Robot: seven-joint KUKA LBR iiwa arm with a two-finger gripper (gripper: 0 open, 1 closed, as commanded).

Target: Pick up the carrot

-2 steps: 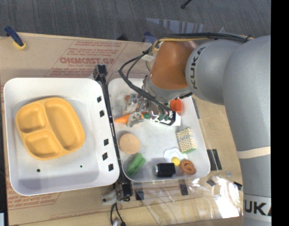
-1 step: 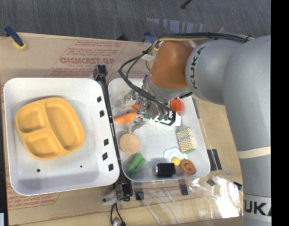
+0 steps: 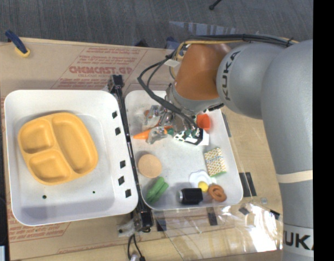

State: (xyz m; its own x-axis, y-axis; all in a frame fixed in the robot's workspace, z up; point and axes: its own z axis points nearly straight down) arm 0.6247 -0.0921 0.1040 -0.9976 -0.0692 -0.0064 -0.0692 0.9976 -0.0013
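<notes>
Carrot (image 3: 142, 135) lies in the right bin (image 3: 232, 170), just above the tan disc (image 3: 149, 165). Pincer (image 3: 166, 125) down beside the carrot's thick end; spread or pressed together, cannot tell. Advice: straddle carrot crosswise, lift straight, slowly.

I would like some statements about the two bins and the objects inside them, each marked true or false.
1. The yellow divided plate lies in the left bin. True.
2. The carrot lies on the yellow divided plate. False: it lies in the right bin, below the gripper.
3. The green object sits near the right bin's front edge. True.
4. The round tan object is in the left bin. False: it is in the right bin.
5. The arm reaches over the left bin. False: over the right bin.
</notes>
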